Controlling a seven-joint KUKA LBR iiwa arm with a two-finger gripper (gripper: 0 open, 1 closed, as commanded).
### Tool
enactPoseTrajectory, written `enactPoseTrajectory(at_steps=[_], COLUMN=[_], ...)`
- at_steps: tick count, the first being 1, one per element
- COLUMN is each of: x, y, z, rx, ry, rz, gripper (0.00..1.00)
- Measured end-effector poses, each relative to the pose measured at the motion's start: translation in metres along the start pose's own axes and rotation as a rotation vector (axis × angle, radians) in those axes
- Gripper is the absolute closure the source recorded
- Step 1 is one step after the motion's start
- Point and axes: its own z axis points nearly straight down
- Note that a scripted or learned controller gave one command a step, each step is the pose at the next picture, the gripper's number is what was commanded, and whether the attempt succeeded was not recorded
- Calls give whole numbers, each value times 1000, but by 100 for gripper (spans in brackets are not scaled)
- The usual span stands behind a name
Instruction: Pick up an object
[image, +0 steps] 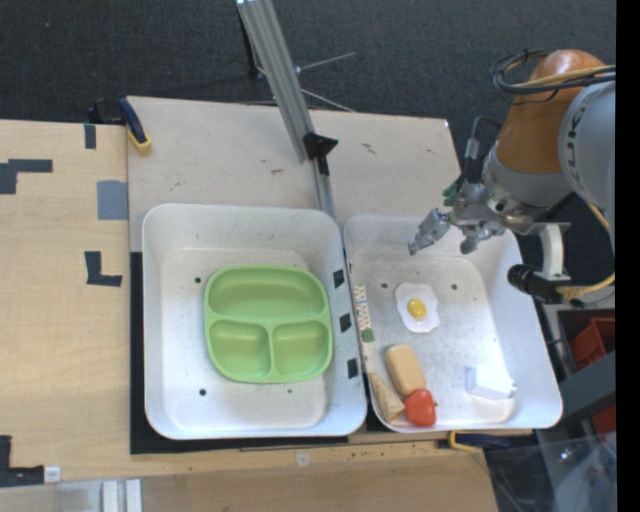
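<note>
Claw (446, 236) hangs over the far end of the right bin (530, 345), reaching in from the right on the grey arm with its orange band (535, 140). Its two fingers stand apart, one toward the left and one toward the right, with nothing between them, so it is released and holds nothing. Seen from this overhead camera, the nearest thing to take is the fried egg (418, 307), lying flat on the bin floor below the claw in the picture, that is, toward the near edge and a touch left of the claw's midpoint. Farther the same way lies the bread (404, 368), its long axis running roughly front to back with a slight slant, and the tomato (420, 408) touches its near end by the bin's front wall. A pale scrap (490, 385) sits in the near right corner. The left bin (160, 330) holds a green plate (268, 323), well apart from the claw. In my judgement the coming move is a short travel toward the near edge and then a descent onto the egg, which, being so flat, may be hard to pinch.
</note>
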Motion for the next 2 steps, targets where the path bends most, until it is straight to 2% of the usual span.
enactPoseTrajectory(at_steps=[1, 2], x=[0, 1], y=[0, 3], z=[0, 44], rx=[0, 3], ry=[0, -1], rz=[0, 1], gripper=[0, 0])
